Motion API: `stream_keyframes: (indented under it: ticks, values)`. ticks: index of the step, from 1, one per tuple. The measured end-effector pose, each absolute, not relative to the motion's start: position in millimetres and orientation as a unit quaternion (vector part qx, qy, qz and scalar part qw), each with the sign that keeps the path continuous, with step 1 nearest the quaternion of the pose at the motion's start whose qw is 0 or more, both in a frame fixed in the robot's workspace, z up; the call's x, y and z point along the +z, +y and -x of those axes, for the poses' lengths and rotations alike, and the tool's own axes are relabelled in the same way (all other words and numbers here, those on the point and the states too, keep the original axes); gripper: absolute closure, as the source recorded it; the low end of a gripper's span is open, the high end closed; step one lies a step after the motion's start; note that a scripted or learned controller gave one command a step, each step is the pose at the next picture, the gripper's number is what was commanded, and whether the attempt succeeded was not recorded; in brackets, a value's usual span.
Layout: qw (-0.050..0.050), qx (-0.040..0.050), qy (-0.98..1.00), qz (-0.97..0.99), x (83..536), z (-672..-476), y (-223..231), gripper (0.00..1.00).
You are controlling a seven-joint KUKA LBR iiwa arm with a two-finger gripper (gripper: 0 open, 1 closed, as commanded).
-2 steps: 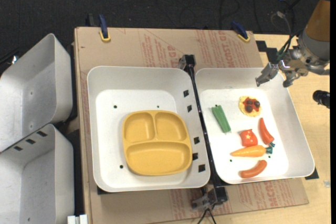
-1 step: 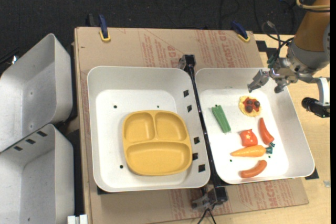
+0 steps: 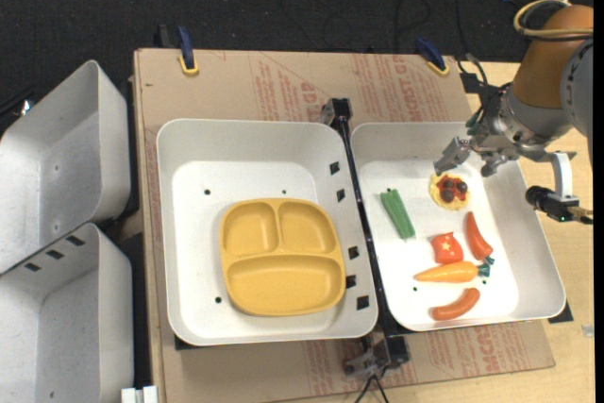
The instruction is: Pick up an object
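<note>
The gripper [image 3: 469, 156] hangs in the upper right of the frame, over the far end of the right bin [image 3: 543, 250], its two fingers spread apart with nothing between them. Just below it in the picture lies a small yellow pastry with dark berries [image 3: 450, 190], the nearest candidate. Further down the same bin lie a green bean pod [image 3: 398, 212], a red pepper [image 3: 447, 247], a red chilli [image 3: 478, 235], a carrot [image 3: 447, 274] and a sausage [image 3: 455, 304]. The left bin [image 3: 179, 203] holds a yellow divided plate [image 3: 281, 256]. This looks like the approach step: no grasp is made yet. The next move calls for lowering the spread fingers around one object, probably the pastry, then closing and lifting
</note>
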State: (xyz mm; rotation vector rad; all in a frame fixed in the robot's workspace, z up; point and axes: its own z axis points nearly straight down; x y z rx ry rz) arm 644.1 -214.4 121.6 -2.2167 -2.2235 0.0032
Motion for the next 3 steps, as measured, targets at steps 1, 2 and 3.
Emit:
stream_keyframes:
  ticks: [1, 2, 3]
  values:
    - [-0.002, -0.0003, -0.709, 0.705, 136, -645.6, -215, 1.00]
    - [-0.003, -0.0013, -0.708, 0.706, 180, -646.0, -219, 1.00]
    - [-0.002, -0.0011, -0.708, 0.706, 217, -647.2, -219, 1.00]
